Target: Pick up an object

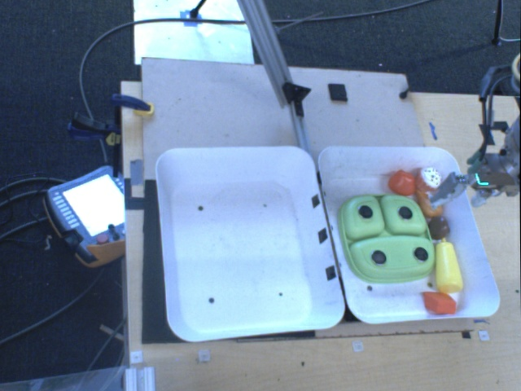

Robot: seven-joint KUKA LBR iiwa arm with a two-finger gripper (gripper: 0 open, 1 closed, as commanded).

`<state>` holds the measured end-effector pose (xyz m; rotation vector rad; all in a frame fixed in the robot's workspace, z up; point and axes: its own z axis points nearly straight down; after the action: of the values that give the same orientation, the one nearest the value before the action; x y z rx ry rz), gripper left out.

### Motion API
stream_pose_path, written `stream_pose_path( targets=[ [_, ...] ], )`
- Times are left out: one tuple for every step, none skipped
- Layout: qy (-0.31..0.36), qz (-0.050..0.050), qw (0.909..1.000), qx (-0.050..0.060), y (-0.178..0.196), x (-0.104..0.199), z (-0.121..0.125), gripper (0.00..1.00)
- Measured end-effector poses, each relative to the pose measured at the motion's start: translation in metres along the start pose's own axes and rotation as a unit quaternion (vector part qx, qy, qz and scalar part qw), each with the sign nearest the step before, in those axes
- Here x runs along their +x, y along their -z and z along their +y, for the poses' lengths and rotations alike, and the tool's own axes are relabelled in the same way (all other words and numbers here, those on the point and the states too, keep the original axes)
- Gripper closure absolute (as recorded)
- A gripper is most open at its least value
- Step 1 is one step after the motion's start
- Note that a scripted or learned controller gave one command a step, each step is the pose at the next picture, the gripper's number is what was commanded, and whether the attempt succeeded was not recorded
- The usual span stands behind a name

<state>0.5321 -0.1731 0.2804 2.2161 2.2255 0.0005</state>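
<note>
Approach step. You see the gripper [453, 187] at right of frame, over the right bin's [488, 300] upper edge, near an orange piece [402, 182] and a white ball [431, 176]; its grip state you cannot tell. Next: descend, centre on one object.

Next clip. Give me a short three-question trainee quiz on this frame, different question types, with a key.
1. True or false: the green tray lies in the left bin.
2. Which bin is the gripper over? A. left B. right
3. Fill in: the yellow object lies on the green tray's ____ side in the picture.

Key: 1 false, it lies in the right bin; 2 B; 3 right.
</note>
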Motion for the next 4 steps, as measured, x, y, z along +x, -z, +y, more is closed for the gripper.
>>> stream_pose_path(
  targets=[
    [0.0, 0.0, 1.0, 0.0, 0.0, 0.0, 0.0, 0.0],
    [-0.001, 0.0, 1.0, 0.001, -0.041, 0.001, 0.0, 0.0],
    [-0.002, 0.0, 1.0, 0.001, -0.087, 0.001, 0.008, 0.0],
    [-0.002, 0.0, 1.0, 0.001, -0.148, -0.001, 0.013, 0.0]
  ],
)
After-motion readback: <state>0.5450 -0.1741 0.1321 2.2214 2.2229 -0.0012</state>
